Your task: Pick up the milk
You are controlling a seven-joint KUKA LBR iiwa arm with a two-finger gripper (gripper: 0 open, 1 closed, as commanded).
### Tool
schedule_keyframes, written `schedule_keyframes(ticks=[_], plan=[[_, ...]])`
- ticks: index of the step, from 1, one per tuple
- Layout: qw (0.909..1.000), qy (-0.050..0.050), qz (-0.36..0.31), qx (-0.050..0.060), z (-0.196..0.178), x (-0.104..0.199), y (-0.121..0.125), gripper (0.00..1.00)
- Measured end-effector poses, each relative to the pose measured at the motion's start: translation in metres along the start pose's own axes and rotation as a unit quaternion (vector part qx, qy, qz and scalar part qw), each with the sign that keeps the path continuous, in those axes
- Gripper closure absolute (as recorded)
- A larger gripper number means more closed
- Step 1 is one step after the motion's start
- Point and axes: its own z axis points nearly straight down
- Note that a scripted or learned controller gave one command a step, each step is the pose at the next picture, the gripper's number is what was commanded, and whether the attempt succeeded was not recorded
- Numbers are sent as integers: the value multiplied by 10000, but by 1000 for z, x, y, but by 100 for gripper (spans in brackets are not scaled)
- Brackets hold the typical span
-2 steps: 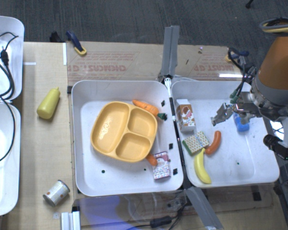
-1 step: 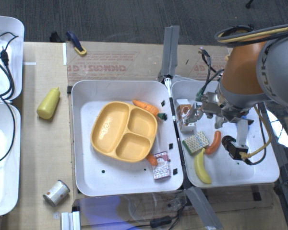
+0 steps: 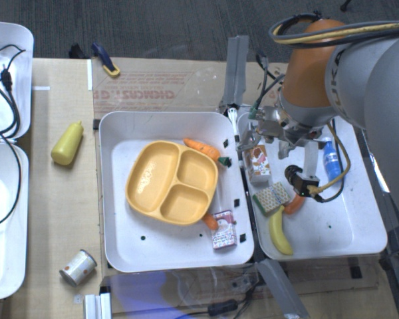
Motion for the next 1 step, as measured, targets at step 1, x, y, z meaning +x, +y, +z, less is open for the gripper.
schedule_keyframes(ticks=[1], plan=[[10000,0,97,3,0,-76,-7,0]])
